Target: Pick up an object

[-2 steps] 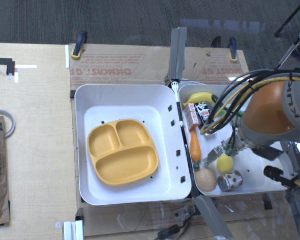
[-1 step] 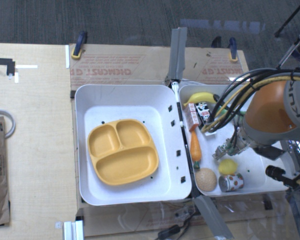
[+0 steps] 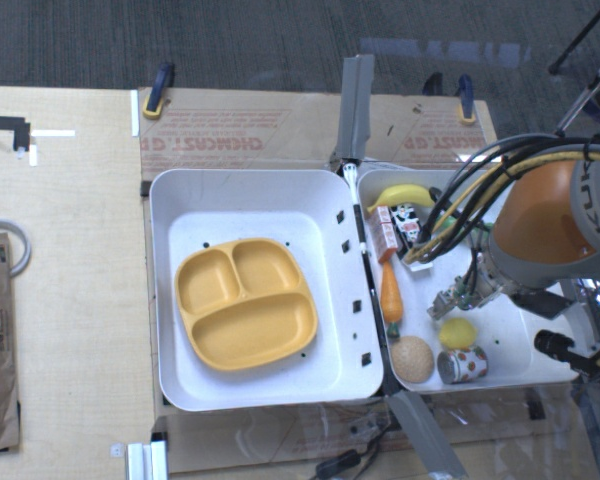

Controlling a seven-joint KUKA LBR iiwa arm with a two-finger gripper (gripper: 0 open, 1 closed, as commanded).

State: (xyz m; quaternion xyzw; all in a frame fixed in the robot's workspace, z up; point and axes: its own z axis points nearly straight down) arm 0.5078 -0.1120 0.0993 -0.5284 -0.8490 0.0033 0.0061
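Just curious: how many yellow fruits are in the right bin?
2: a banana at the far end, a lemon near the can. The arm may hide more.

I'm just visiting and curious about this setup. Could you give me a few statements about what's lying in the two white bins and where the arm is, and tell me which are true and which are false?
1. The yellow divided plate lies in the left bin. True.
2. The carrot lies on the plate. False: it lies in the right bin, along its left wall.
3. The banana sits at the far end of the right bin. True.
4. The arm reaches over the left bin. False: the gripper hangs over the right bin.
5. The can lies beside the lemon. True.
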